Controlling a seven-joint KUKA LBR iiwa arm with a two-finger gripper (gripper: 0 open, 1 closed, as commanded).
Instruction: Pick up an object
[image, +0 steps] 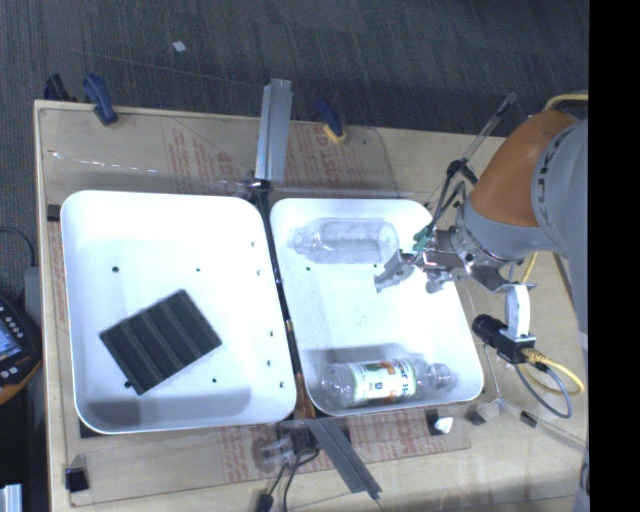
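Note:
My gripper (412, 276) hangs over the right part of the right bin (455, 330), fingers spread apart and nothing between them. A clear plastic bottle (345, 241) lies on its side at the bin's far end, just left of the gripper. A second bottle with a white and green label (385, 381) lies along the bin's near wall. In the left bin (80, 300) a flat black ribbed slab (160, 340) lies tilted near the front left.
A grey metal bar (273, 128) rises behind the gap between the bins. Blue clamps (100, 98) hold the bench's far edge. Another metal bracket (335, 455) sticks out in front of the right bin.

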